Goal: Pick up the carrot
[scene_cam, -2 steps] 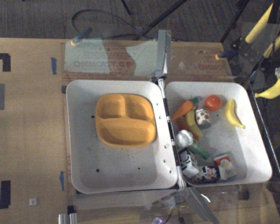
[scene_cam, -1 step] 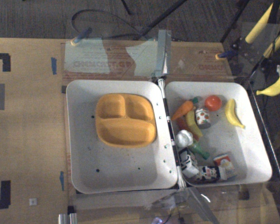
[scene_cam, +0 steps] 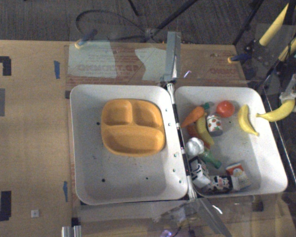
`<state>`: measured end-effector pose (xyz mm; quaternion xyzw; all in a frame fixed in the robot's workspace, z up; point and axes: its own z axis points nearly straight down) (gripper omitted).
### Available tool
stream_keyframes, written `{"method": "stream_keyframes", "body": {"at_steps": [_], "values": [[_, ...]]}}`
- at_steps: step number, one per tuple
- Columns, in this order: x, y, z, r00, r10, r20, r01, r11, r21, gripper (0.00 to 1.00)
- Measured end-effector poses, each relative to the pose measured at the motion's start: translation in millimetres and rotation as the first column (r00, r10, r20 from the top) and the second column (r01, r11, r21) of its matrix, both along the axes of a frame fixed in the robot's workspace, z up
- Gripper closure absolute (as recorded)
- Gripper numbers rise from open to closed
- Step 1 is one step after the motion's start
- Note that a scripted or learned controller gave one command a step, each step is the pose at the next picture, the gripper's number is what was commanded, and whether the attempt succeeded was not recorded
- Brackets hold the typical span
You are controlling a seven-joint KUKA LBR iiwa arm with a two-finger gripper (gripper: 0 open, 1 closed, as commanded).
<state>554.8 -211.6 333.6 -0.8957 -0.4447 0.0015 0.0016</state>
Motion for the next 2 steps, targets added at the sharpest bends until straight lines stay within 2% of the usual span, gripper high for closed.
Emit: {"method": "stream_keyframes", "body": {"at_steps": [1, 2], "values": [[17, 10, 88, 0.993, -0.117, 0.004, 0.117, 0.993, -0.003, 1.0], [18, 11, 99, 0.993, -0.114, 0.006, 0.114, 0.993, -0.005, 1.0]]}}
